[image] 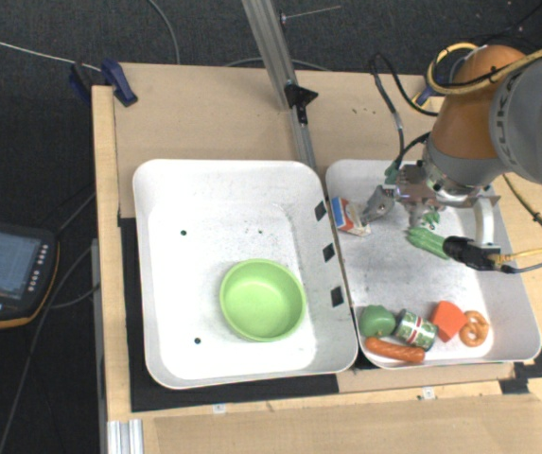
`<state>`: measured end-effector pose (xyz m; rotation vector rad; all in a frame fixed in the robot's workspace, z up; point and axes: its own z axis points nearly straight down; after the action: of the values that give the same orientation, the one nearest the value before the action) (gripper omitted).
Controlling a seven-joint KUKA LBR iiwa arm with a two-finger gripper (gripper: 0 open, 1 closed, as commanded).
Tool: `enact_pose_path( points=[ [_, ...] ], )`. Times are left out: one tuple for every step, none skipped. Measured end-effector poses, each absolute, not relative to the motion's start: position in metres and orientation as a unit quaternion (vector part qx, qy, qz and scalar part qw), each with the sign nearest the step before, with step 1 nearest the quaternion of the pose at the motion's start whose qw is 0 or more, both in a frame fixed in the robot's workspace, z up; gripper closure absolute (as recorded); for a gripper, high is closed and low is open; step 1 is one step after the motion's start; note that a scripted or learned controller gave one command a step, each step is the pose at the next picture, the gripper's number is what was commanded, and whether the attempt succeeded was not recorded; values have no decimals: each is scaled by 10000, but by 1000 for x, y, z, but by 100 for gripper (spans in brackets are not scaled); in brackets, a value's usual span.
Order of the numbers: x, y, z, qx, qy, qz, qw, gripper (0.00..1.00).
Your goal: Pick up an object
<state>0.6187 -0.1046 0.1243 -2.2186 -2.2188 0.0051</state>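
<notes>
End effector (405, 203) hangs low over the right bin (384, 274), fingers spread and holding nothing. Nearest it, a green pickle-like piece (428, 241) lies on the bin floor just toward the near rim, long axis slanting left-right.

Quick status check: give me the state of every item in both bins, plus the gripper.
green bowl: upright, alone in left bin.
small carton: lying near right bin's left wall.
green vegetable: lying flat under the gripper.
green pepper, can, sausage, orange block, pretzel: clustered at right bin's near edge.
gripper: low over right bin.
</notes>
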Motion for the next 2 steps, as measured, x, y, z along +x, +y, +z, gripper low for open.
enact_pose_path(
  points=[
    [621, -104, 138, -7069, -7073, -8, -6, 100],
    [622, -106, 202, -7070, -7072, -19, -23, 100]
  ],
)
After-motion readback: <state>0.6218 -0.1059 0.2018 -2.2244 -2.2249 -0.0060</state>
